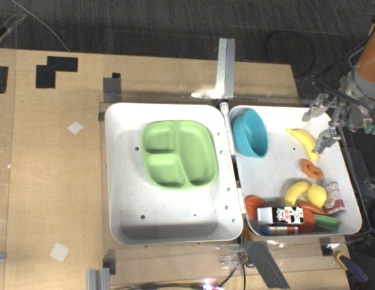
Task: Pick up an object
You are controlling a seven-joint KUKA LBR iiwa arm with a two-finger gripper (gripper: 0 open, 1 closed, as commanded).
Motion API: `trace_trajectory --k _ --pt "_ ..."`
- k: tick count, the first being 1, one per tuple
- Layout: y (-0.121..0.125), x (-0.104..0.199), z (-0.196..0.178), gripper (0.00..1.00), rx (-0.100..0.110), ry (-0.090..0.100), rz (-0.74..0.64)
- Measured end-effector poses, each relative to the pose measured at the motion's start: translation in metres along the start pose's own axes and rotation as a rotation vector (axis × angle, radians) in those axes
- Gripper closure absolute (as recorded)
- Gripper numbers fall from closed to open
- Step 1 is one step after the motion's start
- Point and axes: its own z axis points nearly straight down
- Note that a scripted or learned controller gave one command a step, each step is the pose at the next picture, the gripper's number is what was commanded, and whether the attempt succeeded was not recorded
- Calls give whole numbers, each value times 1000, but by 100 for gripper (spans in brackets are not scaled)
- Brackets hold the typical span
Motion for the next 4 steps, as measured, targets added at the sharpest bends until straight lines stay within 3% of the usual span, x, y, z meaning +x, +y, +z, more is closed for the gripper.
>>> trace_trajectory --k 1,2,4 --pt "-22 12 137 0 -5 13 -52" --pt "-23 62 142 0 1 -3 -43" --pt "-13 47 143 0 1 -4 313"
